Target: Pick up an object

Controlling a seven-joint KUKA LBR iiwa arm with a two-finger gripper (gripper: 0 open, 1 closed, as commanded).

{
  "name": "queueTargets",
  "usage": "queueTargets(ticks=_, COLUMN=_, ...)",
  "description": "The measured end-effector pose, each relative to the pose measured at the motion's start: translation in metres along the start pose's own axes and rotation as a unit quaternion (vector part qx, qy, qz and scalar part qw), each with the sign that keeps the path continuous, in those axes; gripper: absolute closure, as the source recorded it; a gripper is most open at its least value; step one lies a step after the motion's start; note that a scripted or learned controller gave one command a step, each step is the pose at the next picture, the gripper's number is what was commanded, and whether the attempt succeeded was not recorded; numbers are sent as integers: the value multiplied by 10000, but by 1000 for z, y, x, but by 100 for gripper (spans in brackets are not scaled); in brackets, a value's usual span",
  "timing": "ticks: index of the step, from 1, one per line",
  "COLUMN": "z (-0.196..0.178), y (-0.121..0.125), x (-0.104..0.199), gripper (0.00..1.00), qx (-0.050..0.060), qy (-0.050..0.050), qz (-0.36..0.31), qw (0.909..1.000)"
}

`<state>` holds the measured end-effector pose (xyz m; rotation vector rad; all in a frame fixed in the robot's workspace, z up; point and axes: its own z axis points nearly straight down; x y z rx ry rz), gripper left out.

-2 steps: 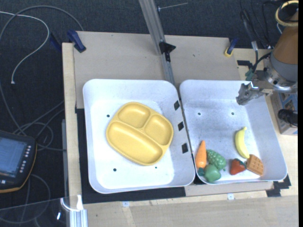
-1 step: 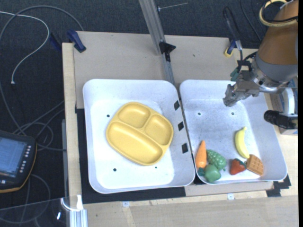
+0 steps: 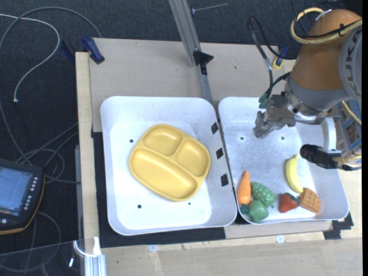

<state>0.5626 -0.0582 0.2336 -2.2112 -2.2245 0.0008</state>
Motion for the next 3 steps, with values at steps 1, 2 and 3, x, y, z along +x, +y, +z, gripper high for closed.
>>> queueTargets(ticks=1, z=-10, y=-11, x=52, gripper=100, qx=-8, qy=5, qz=-6, qw=10000)
queueTargets(ticks=2, z=-16, y=-20, x=101, gripper=100, qx=-9, qy=2, qz=-5, qw=10000)
queueTargets(ticks=3, z=-20, y=-32, x=152, gripper=100, qx=-4, qy=1, qz=-9, qw=10000)
